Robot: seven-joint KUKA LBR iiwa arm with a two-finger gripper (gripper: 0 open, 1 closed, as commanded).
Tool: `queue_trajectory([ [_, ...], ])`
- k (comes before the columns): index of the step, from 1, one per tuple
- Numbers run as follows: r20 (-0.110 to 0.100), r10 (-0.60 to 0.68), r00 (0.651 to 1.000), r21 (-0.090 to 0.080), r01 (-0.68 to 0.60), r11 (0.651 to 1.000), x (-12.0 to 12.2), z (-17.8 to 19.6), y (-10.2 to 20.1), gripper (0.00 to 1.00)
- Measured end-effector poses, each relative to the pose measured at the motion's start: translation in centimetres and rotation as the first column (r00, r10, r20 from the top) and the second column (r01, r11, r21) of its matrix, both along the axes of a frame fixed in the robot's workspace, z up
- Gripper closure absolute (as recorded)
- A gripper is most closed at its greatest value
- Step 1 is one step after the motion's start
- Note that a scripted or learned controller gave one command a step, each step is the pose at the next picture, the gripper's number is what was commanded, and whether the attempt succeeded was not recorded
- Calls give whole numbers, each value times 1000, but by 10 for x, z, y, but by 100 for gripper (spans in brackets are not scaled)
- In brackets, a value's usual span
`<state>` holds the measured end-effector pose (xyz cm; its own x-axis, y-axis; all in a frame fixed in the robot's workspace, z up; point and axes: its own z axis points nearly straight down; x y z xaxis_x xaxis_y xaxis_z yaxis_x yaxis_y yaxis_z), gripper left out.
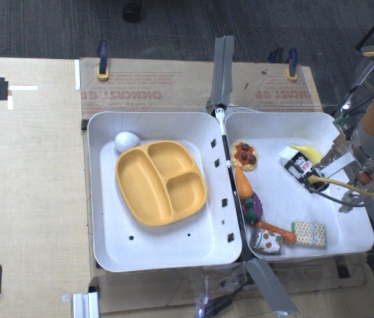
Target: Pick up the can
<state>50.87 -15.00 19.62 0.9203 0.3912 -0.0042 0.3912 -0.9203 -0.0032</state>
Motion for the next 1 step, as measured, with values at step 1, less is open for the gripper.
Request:
queue_trajectory([
  [1,-1,-123,992,0,123,992,-32,10,-10,0],
])
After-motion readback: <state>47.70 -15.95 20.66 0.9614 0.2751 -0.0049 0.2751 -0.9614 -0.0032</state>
